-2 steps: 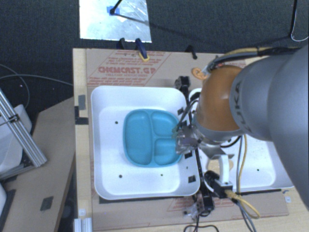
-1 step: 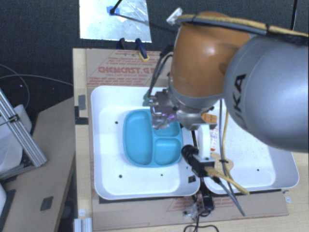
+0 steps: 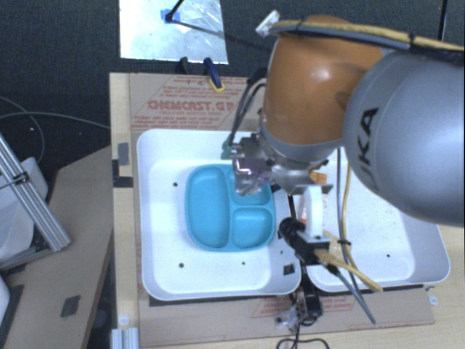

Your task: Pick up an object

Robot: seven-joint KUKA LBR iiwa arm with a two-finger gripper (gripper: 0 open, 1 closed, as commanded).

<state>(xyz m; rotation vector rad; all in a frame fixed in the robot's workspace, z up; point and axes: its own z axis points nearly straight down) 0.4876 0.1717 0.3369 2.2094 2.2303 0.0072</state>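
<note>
Front edge: a brown cardboard sheet [image 3: 182, 104] lies flat on the worktop [image 3: 87, 195]. It runs under both white bins, probably to give them a level base.

Left bin [image 3: 156, 217]: shallow and white, and the nearer of the two to the middle of the view. It holds one thing, so I judge that thing to be my target.

Blue plate [image 3: 211, 213]: a divided plastic plate with rounded corners. It lies flat and face up in the middle of the left bin, with one long section on its left and two smaller sections on its right. It is well clear of the bin walls, which leaves room to come down at its rim.

Fingers [image 3: 247, 182]: they hang over the plate's far right corner, above the upper small section and close to its rim. I cannot tell whether they are open or closed, or whether they touch the plate. Nothing is visibly held.

Likely step: a flat plate gives little to pinch except its raised rim or dividers, which may be why I am over the edge and not the middle.

Right bin [image 3: 407, 253]: beside the left bin and largely hidden beneath my arm.

Arm [image 3: 407, 122]: grey, with the orange band [image 3: 312, 78] above the wrist. It reaches in from the right and over the right bin.

Far end: a blue-handled clamp [image 3: 212, 73] sits at the cardboard's back edge. Beyond it is a shiny silver sheet [image 3: 174, 20].
</note>
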